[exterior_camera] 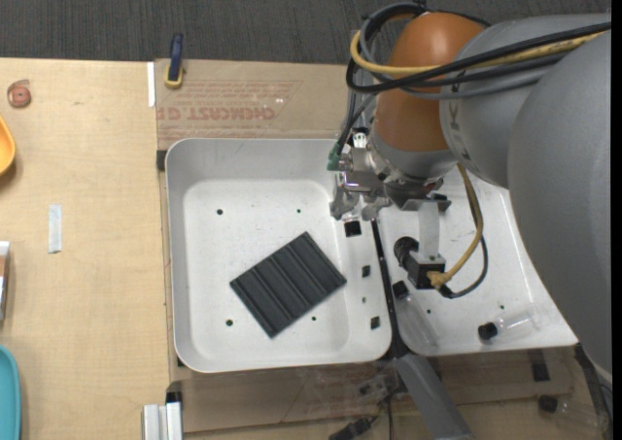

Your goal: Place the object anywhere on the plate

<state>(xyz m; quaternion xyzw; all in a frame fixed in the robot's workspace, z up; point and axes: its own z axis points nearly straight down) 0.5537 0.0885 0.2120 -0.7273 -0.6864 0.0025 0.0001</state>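
Dark ribbed plate (289,284), long axis diagonal

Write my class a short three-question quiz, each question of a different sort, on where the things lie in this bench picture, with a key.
1. True or false: the dark ridged plate lies flat in the left bin.
2. Multiple choice: the tool is seen (a) over the plate's middle, (b) near the divide between the two bins, at the left bin's upper right, (c) over the wooden bench.
3. Fill in: the arm's band above the wrist is coloured ____.

Key
1. True; it lies at a slant to the bin's walls.
2. b; the tool is apart from the plate.
3. Orange.
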